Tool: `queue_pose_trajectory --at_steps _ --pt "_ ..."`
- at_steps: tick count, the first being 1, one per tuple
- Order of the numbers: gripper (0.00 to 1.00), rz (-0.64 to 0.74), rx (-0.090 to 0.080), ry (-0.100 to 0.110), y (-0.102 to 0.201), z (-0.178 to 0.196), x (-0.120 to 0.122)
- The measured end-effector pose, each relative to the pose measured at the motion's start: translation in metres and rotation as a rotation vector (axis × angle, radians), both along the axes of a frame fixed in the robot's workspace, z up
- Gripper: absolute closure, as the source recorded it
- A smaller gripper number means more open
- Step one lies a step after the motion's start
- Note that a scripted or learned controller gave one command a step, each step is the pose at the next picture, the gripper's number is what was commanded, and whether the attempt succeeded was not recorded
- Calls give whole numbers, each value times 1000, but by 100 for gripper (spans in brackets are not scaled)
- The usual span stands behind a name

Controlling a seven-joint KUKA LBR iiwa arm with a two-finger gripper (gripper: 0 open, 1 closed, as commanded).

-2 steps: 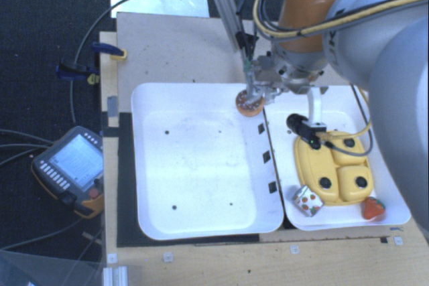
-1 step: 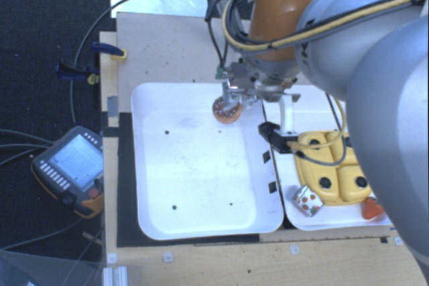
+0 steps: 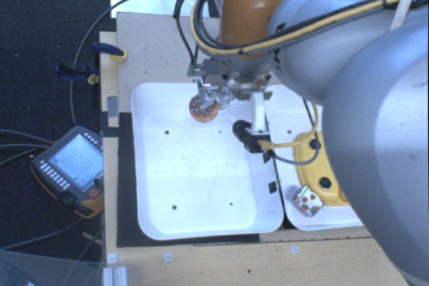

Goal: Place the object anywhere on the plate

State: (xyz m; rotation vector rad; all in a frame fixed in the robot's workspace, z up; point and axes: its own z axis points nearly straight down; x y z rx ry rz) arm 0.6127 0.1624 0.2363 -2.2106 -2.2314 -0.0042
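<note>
A small round brown donut-like object [image 3: 203,108] with pale speckles lies at the far edge of the left white bin [image 3: 194,211]. My gripper [image 3: 209,96] hangs directly over it, its tip meeting the object's upper side; the arm's wrist hides the contact. The yellow plate [image 3: 310,167] lies in the right bin [image 3: 322,219], and the arm covers most of it. The object is well left of the plate.
A white cube with coloured spots [image 3: 307,201] rests in the right bin by the plate's near edge. A black cable fitting [image 3: 245,134] hangs from the arm over the wall between the bins. A teach pendant [image 3: 70,167] lies left of the bench.
</note>
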Motion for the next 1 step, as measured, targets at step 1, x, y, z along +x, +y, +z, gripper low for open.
queue_pose_trajectory --at_steps 1 --pt "0 -4 -1 1 -3 0 0"
